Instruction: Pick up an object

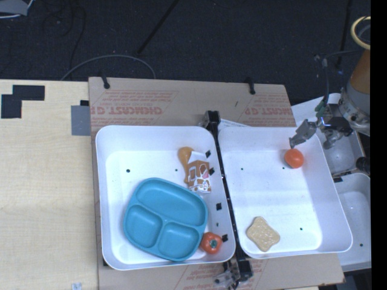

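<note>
In the right bin point(326, 189), an orange-red round fruit point(294, 158) lies near the far right corner. My gripper point(315, 139) hangs just above and to the right of it, over the bin's far right rim, open, with nothing between its fingers. One fingertip point(299, 139) sits just above the fruit. A tan slice of toast point(262, 233) rests near the front of the same bin.
The left bin point(112, 162) holds a blue divided plate point(164, 219), a red tomato point(211, 243) at its front right corner, a patterned packet point(198, 177) and a small orange-brown piece point(185, 156). A black divider point(221, 180) separates the bins.
</note>
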`<state>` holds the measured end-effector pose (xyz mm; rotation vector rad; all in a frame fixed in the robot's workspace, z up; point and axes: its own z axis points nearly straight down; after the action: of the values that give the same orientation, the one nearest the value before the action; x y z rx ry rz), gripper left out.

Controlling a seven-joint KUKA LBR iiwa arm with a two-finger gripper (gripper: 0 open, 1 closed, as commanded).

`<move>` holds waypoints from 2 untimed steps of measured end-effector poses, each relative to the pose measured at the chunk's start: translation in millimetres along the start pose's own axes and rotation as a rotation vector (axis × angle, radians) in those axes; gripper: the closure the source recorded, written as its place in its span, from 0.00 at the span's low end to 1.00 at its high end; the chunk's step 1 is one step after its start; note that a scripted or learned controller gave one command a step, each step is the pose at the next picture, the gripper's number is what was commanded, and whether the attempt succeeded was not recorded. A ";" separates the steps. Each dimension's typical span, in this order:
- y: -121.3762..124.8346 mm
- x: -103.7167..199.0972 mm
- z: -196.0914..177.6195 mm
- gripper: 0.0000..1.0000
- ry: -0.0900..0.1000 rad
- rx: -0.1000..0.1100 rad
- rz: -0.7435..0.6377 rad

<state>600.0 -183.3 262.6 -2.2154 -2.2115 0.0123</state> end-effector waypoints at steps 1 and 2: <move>1.9 0.3 -7.2 0.00 -0.002 -0.011 -0.002; -1.6 3.0 37.0 0.00 -0.001 -0.007 -0.002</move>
<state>597.9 -180.2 225.7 -2.2173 -2.2171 0.0058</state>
